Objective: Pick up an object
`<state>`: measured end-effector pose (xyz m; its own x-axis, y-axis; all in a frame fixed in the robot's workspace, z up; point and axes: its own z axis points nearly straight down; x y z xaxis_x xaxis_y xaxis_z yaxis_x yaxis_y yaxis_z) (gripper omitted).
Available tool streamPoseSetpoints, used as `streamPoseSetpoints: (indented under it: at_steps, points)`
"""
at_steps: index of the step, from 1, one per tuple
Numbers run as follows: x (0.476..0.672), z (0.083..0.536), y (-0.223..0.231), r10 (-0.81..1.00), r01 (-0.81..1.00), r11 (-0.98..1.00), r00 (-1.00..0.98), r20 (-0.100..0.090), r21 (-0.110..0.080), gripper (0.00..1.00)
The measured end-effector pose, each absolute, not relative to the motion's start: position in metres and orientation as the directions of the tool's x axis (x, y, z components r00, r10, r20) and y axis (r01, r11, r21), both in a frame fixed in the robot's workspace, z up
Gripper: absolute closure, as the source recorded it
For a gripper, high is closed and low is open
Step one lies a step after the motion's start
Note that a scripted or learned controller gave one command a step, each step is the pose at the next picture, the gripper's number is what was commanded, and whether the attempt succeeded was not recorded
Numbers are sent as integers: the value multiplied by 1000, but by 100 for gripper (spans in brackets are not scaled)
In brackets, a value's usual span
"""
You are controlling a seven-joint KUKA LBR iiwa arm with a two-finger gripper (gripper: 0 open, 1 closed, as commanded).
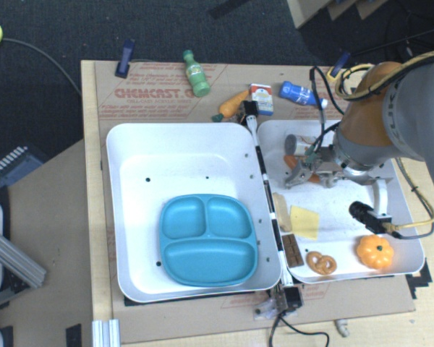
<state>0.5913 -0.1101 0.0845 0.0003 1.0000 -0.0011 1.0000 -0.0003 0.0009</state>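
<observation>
A grey arm [390, 114] reaches into the right bin [412, 262]. Its gripper [307, 170], upper centre-right, hovers over a small red-grey object [295, 160]; finger state unclear. Best approach: descend straight, centred, clear of the wall.

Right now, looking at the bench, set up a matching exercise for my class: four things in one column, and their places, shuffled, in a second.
Things:
1. blue divided plate
2. orange toy pumpkin
3. green bottle
4. pretzel

Places:
A. on the board behind the bins
B. in the left bin
C. right bin, near corner, at the right
D. right bin, near edge, left of the pumpkin

Pairs: 1-B, 2-C, 3-A, 4-D
</observation>
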Motion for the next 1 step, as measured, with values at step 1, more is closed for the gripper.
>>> streamPoseSetpoints:
  at_steps: [1]
  points:
    - [620, 85, -94, 1000, 1000, 1, -1, 0, 0, 0]
